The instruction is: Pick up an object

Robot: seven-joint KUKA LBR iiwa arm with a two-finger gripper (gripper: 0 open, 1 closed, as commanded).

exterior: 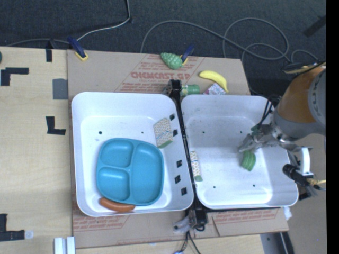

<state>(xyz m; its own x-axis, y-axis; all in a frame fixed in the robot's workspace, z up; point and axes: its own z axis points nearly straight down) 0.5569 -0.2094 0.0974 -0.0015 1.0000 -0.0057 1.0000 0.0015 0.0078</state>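
Note:
A small green object (248,161) lies in the right bin (222,194), toward its right side. My gripper (251,145) hangs just above and against the top end of this green object, with the grey arm and its orange band (296,97) reaching in from the right. Whether the green object is between the jaws is unclear from this angle. In the left bin (87,110) sit a blue divided plate (130,171), an orange sausage-shaped toy (116,205) at the front edge, and a small patterned block (164,132) by the dividing wall.
Behind the bins on the cardboard lie a yellow banana (213,79), a green knobbly toy (172,60) and a small green item (190,89). Black clips (179,165) line the wall between the bins. Cables trail across the dark floor at the back.

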